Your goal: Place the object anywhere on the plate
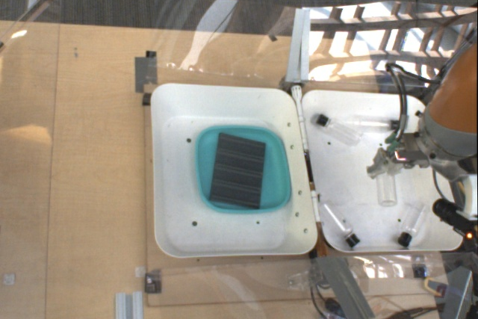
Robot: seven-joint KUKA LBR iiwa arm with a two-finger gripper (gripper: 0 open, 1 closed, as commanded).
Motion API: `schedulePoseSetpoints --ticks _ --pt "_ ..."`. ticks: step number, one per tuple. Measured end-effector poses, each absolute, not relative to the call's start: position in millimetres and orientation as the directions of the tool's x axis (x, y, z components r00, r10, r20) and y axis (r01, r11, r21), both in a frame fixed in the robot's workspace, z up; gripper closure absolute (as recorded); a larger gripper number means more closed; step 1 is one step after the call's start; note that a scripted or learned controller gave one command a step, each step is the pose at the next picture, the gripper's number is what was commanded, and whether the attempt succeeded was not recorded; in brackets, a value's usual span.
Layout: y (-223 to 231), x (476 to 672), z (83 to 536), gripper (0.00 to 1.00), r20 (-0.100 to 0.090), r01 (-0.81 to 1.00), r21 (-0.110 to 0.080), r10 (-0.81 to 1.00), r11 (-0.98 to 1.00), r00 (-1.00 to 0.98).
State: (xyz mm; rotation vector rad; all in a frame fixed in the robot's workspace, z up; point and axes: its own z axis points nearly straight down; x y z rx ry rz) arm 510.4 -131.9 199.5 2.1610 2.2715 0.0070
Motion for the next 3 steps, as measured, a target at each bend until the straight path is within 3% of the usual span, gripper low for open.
schedulePoseSetpoints --ticks 1,2,3 --pt "-34 488.1 184 1.0 0.0 0.996 0.004 0.996 0.09 -0.09" --pt "30 530.4 185 1.0 0.0 0.997 0.005 0.997 0.081 -0.081" --pt "30 530.5 185 0.0 0.0 0.997 0.005 0.997 0.081 -0.081"
